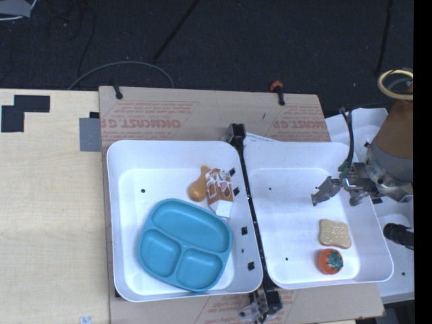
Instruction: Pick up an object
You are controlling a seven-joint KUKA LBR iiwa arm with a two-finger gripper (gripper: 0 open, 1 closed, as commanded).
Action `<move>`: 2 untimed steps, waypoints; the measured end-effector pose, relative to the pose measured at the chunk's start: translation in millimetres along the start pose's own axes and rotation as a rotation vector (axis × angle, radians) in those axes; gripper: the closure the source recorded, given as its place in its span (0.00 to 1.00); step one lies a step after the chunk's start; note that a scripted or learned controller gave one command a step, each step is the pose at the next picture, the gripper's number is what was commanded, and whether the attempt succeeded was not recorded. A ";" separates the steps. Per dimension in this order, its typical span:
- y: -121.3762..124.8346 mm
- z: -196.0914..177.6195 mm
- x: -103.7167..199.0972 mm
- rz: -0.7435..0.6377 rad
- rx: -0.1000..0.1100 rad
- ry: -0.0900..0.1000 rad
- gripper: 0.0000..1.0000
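My gripper hangs over the right side of the right bin, coming in from the arm at the right edge. Its fingers are spread open with nothing between them; one dark fingertip points left. Just below the gripper, a tan bread-like slice lies on the bin floor, apart from the fingers. A red tomato with a green top sits in front of the slice, near the bin's front right corner.
The left bin holds a blue divided plate, with an orange drumstick-shaped piece and a brown-and-white item behind it. A black divider runs between the bins. A cable hangs near the wrist.
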State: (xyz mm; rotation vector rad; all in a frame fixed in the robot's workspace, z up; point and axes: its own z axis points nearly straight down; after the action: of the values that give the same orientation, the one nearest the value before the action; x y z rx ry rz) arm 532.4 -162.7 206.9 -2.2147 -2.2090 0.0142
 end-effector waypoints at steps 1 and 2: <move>2.6 -7.6 0.1 -0.003 -0.013 -0.002 0.00; 7.2 55.2 -1.3 -0.003 -0.008 -0.001 0.00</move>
State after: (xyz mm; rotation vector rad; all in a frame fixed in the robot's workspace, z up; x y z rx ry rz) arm 538.6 -163.8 151.6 -2.2166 -2.2164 0.0058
